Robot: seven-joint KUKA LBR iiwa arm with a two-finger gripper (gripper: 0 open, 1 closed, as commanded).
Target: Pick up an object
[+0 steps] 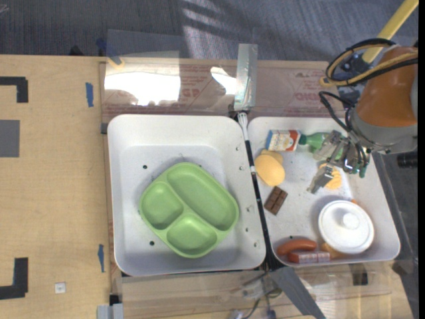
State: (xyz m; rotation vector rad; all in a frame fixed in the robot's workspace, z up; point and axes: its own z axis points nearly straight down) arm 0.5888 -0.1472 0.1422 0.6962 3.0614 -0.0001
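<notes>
One yellow object [334, 181] just beside gripper [323, 178], right bin [388, 228].

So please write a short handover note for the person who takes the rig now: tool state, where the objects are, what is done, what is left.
Tool: low in the right bin, over a small yellow item; the view does not show a grasp.
Right bin: lemon, chocolate bar, green bottle, white lidded bowl, sausage.
Left bin: green divided plate.
Done: nothing lifted yet.
Left: grasp one object and raise it.
</notes>
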